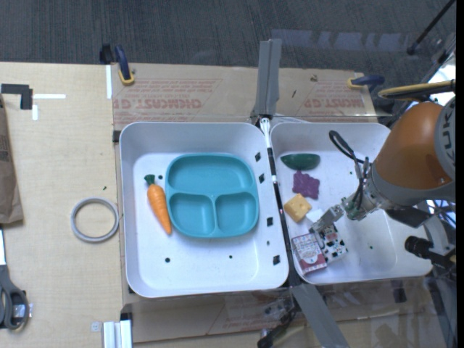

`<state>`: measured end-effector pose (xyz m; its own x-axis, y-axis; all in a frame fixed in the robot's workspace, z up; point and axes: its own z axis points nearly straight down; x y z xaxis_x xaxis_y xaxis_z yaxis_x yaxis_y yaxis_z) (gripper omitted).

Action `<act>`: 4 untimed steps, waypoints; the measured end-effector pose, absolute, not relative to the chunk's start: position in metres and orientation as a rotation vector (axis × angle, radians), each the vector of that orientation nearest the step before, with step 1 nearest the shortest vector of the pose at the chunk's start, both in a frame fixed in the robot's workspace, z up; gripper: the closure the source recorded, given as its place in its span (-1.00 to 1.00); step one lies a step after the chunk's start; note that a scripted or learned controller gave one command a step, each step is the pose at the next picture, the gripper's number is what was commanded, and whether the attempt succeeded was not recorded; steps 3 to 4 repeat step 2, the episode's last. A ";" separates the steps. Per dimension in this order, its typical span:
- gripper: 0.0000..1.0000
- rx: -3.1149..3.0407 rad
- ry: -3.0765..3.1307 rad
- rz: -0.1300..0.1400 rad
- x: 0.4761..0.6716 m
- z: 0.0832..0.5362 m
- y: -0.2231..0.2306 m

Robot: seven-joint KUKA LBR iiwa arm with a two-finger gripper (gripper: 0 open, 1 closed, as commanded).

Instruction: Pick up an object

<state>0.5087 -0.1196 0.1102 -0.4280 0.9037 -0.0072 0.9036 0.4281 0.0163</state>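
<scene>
In the right bin [377, 256], a dark green piece [301, 161] lies at the back. A purple bunch of grapes [306, 185] and a yellow cube [297, 207] lie in front of it. A red and white packet [309, 254] rests near the bin's front left corner. My gripper [330, 230] hangs low over the left half of this bin, just right of the yellow cube and right above the packet. The view does not show anything held in it.
The left bin [196, 270] holds a teal divided plate [212, 195] with an orange carrot [159, 206] along its left side. A grey ring [95, 219] lies on the bench to the left. The arm's orange band [412, 147] hangs over the right bin's right side.
</scene>
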 end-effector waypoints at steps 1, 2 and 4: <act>-1.00 1.818 2.526 0.024 0.499 0.106 -0.114; -1.00 1.823 2.539 0.015 0.542 0.108 -0.151; -1.00 1.823 2.539 0.015 0.542 0.108 -0.151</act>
